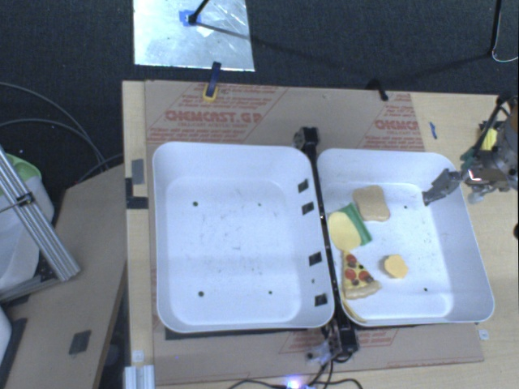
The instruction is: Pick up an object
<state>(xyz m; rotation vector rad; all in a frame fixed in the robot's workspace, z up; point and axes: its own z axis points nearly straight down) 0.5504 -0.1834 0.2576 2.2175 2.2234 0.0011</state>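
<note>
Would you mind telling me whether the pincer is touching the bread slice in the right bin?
Apart. The camera view shows bare white bin floor between the pincer at the bin's right edge and the bread slice.

My body shows at the right edge of the camera view as a cluster of grey metal parts. From it one dark grey, flat-sided gripper finger [439, 188] juts out, narrow and angular, with a paler face along its upper side. Behind the finger sits my blocky grey wrist housing [489, 171], with small dark recesses and lighter metallic patches. A small yellow fitting [487, 140] stands at the top of that housing, with thin dark cables beside it. Finer markings are too blurred to read.
</note>
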